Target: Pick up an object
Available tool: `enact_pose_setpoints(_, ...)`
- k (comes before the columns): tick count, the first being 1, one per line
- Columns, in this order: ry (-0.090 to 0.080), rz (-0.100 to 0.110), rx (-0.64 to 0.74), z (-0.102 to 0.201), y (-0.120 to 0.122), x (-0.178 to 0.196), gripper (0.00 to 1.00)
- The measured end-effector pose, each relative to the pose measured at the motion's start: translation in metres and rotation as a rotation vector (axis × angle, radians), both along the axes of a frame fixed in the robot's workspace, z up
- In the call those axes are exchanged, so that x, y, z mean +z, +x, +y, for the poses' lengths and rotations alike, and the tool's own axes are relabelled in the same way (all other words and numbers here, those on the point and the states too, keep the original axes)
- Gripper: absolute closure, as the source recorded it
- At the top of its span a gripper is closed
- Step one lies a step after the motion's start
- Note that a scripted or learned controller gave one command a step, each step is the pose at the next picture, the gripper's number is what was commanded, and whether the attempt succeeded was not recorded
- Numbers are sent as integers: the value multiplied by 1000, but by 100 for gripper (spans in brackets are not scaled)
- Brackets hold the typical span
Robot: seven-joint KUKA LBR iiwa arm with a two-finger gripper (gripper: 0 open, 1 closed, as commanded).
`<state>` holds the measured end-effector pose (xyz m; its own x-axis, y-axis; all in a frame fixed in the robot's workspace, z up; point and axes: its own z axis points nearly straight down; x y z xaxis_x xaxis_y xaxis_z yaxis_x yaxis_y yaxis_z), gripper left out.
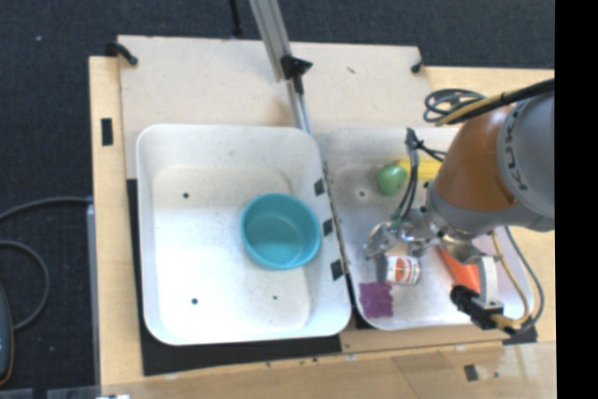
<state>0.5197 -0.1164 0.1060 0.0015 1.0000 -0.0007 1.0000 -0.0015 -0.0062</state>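
Observation:
My gripper [391, 240] hangs low in the right bin [350, 154], its metal fingers just above a small red-and-white can [404, 271] lying on its side. A purple block [376, 298] sits near the bin's front edge, left of the can. At the back of the bin lies a green ball [391, 178] with a yellow object [422, 169] beside it. An orange-and-white object [465, 272] rests under the arm at the right. A teal bowl [280, 231] stands in the left bin [168, 201].
The grey and orange arm [486, 173] covers the right half of the right bin. A slanted metal pole [266, 5] rises behind the bins. Black cables [453, 103] loop at the back right of the bench.

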Motion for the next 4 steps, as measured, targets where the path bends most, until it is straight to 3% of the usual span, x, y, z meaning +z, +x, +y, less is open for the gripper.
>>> enact_pose_setpoints(1,2,-10,-4,0,3,15,100)
enact_pose_setpoints(4,-1,-15,6,11,20,168,100)
